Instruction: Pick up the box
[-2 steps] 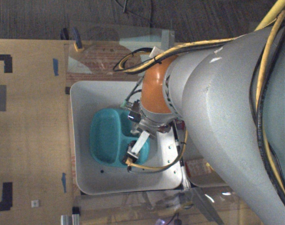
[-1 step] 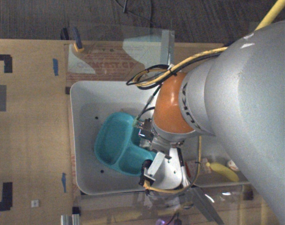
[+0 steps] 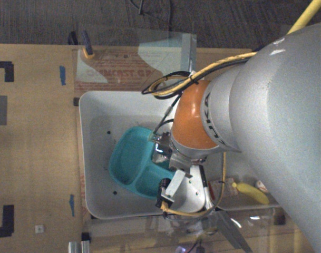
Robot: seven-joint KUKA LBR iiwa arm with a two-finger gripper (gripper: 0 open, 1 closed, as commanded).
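A teal box (image 3: 129, 162), shallow and split into compartments, lies tilted in the left white bin (image 3: 91, 141), towards its near right side. My gripper (image 3: 160, 149) hangs below the orange wrist band, right over the box's right edge. The wrist and arm hide the box's right end and the spot where gripper and box meet, so I cannot tell whether they touch.
A yellow banana (image 3: 251, 192) lies in the right bin, mostly covered by the arm. A clear plastic sheet (image 3: 139, 57) lies on the bench behind the left bin. The bin's left half has bare white floor.
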